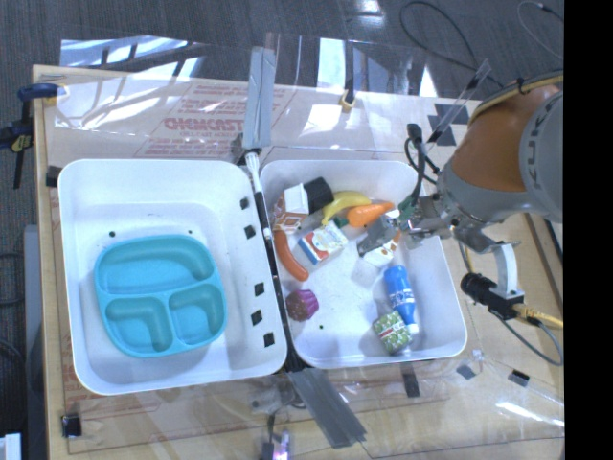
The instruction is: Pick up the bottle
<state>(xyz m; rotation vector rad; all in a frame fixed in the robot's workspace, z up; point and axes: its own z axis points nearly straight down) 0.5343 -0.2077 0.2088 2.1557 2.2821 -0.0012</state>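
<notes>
My claw [388, 238] hangs over the clutter, grip unclear; the bottle [399, 295] lies unlifted in the right bin [450, 338].

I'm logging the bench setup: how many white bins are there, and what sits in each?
2. The left bin holds a blue divided tray. The right bin holds the blue bottle among toy food; some items may be hidden beneath the pile.

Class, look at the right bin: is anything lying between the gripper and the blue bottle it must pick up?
Nothing visible blocks it. The gripper hangs just above the blue bottle, which lies flat in the right bin. A small green packet touches the bottle's far end, away from the gripper.
</notes>
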